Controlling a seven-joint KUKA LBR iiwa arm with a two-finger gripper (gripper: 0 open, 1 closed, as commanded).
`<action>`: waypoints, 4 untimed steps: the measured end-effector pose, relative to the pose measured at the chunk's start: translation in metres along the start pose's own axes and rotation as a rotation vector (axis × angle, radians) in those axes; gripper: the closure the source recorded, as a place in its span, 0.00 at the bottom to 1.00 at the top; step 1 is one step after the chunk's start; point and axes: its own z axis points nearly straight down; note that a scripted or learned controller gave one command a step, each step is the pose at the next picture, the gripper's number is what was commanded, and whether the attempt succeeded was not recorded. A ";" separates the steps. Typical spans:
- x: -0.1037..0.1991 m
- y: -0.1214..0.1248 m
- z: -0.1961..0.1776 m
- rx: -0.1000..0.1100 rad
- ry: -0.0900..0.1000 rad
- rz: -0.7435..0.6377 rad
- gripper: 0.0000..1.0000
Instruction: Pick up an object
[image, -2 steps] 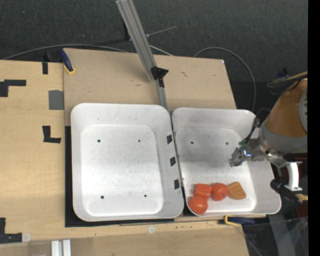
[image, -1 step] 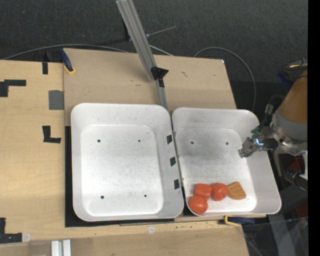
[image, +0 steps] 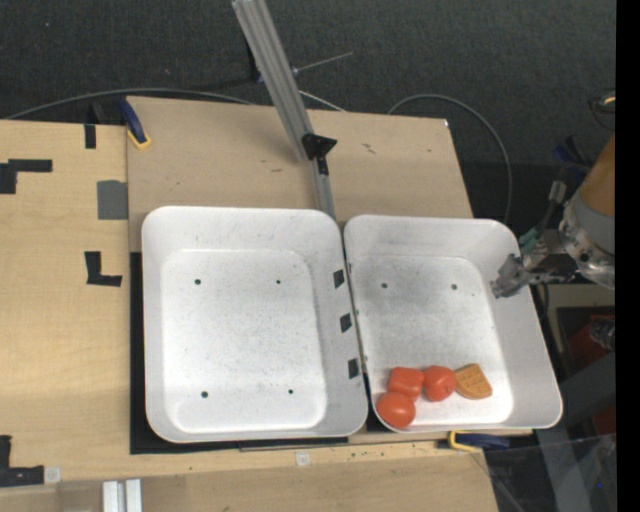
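Down at the near edge of the right bin (image: 520, 330) sit three red pieces (image: 415, 390) and a tan one (image: 473, 382), in a row; the jaws (image: 508, 277) hover over the far-right rim, their spread unreadable, the row lying nearer and leftward.

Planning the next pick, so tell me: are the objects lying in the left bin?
No, the red pieces and the orange piece lie in the right bin.

The grey arm (image: 600, 215) with its orange band reaches in from the right edge, its wrist angled down and leftward, the gripper (image: 508, 278) hanging low, dark and small at its tip.
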 end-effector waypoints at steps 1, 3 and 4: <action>0.057 0.001 0.003 0.007 0.003 -0.004 1.00; 0.163 0.028 0.027 0.008 0.003 -0.004 1.00; 0.213 0.029 0.038 0.010 0.003 -0.004 1.00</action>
